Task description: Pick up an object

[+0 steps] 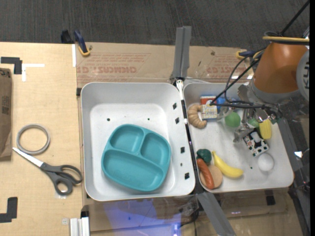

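- Camera view looks down on two white bins side by side. The left bin has a blue plate with three parts in it.
- The right bin has play food in it. There is a green ball, a little yellow corn, a white egg, a banana, a carrot, a twisty bread and a small box.
- The arm comes in from the right side. It is grey with a big orange part on top.
- The gripper hangs low over the far right part of the right bin. It is in between the green ball and the yellow corn.
- I cannot tell how the gripper is set. Wires and small parts get in the way.
- I do not see any toy held by it.
- The green ball is just beside the gripper on the left. The corn is just beside it on the right and stands up and down in the picture.
- The egg is a bit nearer to the front edge. The banana lies far off to the front left, with its long side slanting across the bin.
- I think the ball or the corn is the easy one to grab next. The gripper only needs a tiny move to the side.
- Outside the bins, scissors and a roll of tape lie on the bench.
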Robot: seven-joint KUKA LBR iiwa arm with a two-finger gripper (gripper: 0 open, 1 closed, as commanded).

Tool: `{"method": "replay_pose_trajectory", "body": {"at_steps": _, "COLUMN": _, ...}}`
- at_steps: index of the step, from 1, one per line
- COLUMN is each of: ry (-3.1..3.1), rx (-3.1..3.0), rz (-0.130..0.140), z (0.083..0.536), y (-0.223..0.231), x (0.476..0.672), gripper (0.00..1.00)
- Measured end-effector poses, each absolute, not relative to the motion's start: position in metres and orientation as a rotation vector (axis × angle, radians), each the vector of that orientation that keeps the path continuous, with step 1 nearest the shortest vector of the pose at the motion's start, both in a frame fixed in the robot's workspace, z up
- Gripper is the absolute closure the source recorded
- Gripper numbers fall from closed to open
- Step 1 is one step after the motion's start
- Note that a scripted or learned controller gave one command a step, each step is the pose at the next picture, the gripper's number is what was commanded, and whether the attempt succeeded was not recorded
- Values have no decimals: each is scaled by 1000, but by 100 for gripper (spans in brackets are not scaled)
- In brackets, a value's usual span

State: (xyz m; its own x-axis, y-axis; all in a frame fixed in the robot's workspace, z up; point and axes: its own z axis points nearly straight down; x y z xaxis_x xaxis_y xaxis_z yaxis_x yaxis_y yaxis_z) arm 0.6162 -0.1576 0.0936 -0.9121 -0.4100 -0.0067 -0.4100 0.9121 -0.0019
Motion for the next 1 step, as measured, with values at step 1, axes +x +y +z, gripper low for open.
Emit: {"method": "replay_pose_trajectory", "body": {"at_steps": 1, "ry": 3059, "rx": -653, "rz": -2, "z": 104, "y": -157, "x": 618, "gripper": 100}}
